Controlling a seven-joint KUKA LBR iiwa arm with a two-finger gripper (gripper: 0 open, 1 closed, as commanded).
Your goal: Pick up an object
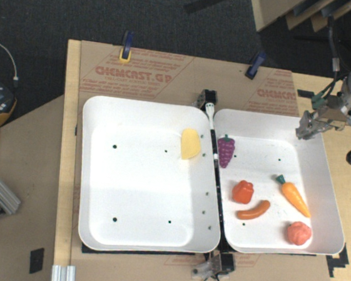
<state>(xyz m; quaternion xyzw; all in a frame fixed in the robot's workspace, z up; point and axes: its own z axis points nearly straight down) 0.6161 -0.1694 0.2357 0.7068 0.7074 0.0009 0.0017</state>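
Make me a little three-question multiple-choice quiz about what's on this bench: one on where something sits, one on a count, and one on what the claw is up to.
1. Where is the yellow piece?
A. left bin
B. right bin
C. on the cardboard

2. How many toy foods lie in the right bin?
A. two
B. five
C. eight

3. Where is the claw?
A. low in the left bin
B. above the right bin's far right corner
C. pressed on the carrot

Answers:
1 A: the yellow piece lies in the left bin, near the divider.
2 B: grapes, pepper, sausage, carrot and a pink-red fruit lie in the right bin.
3 B: the claw hangs there, apart from every toy.
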